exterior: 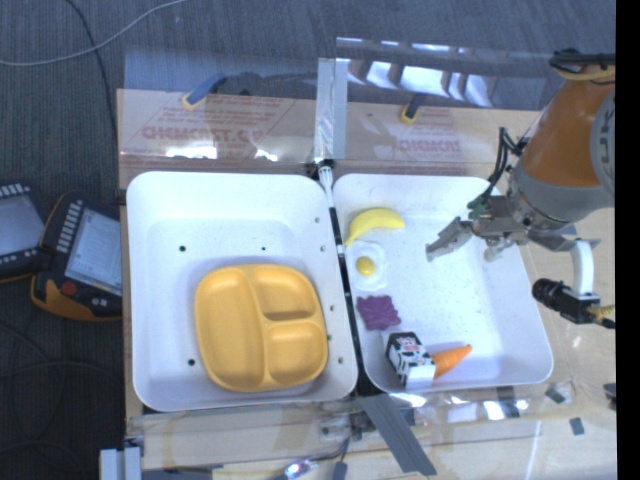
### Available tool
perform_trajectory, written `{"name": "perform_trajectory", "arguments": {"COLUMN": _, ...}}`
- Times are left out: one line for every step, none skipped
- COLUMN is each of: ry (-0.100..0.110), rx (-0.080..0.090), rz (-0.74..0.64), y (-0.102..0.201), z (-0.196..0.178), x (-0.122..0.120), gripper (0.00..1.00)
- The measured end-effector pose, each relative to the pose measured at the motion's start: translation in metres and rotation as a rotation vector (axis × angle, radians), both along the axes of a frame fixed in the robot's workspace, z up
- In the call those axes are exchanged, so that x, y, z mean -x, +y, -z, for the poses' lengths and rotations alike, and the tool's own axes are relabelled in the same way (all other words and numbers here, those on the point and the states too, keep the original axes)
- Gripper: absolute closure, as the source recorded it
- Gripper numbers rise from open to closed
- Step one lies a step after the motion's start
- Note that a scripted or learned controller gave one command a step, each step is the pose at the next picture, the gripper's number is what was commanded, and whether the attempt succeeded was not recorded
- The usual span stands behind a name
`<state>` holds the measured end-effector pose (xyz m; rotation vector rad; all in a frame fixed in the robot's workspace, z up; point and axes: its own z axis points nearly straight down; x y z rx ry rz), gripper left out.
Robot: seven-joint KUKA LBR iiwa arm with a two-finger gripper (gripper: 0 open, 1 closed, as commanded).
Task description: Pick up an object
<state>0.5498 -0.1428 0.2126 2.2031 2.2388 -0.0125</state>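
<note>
**Gripper open above right bin, nothing held**

Candidate objects all lie in the right bin [520,363], along its left side. Banana [374,224] at the upper left, curved, yellow. Just below it, a fried-egg toy [367,265], white with a yellow yolk, close to the banana but apart from it. Below that, a purple grape-like cluster [378,311]. Near the bin's front wall: a small black-and-white box [407,357], with an orange carrot [452,357] touching or just beside its right side, pointing up to the right.

Gripper [468,238] hangs over the right bin's middle-right area, well apart from all of the objects. Fingers spread wide; one dark finger [447,239] reaches left, the other sits nearer the wrist. Nothing between them. Whether the tips touch the bin floor cannot be told.

Arm enters from the right; the orange band [565,148] sits above the wrist.

Left bin [160,208] holds a yellow divided tray [262,325] with three compartments, set toward the front right.

Left of the bench, on grey carpet, a handheld pendant [80,258] with a screen.
</note>
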Motion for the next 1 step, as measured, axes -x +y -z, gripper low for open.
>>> {"name": "perform_trajectory", "arguments": {"ry": -0.009, "rx": -0.007, "rz": -0.1, "y": 0.0435, "z": 0.1143, "x": 0.0367, "gripper": 0.0}}
